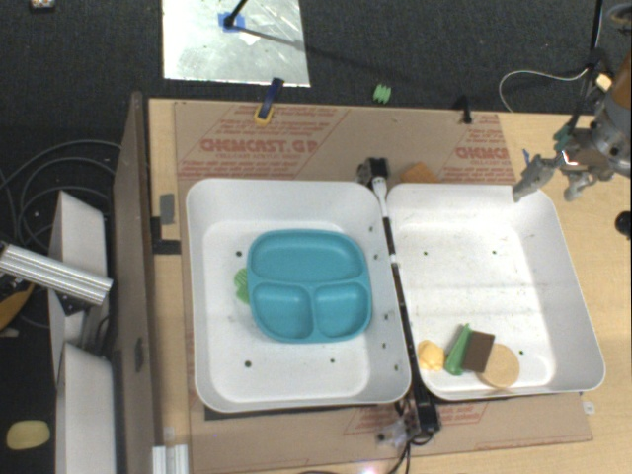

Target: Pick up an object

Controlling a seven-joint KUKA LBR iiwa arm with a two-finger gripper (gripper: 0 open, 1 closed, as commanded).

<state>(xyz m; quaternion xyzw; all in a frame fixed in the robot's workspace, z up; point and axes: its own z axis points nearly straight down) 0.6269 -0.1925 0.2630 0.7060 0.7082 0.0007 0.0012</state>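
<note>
Objects cluster at the near edge of the right bin (553, 265): a yellow piece (430, 355), a green stick (458, 351), a brown block (479, 351) and a tan round disc (501, 365), all touching or overlapping. Green stick is the long one; its long axis runs near-to-far with a slight tilt, far end leaning right toward the brown block, near end toward the yellow piece. Brown block lies partly over the tan disc.

Left bin (212, 265) holds a blue divided tray (308, 284), roughly centred, single large compartment on the far side, two smaller ones near. A green item (240, 284) peeks out from under the tray's left edge, mostly hidden.

Gripper (553, 181) hangs over the far right corner of the right bin, well apart from the object cluster. Two fingers point down and are spread, nothing between them. Both bins sit on cardboard on the counter (592, 294).
</note>
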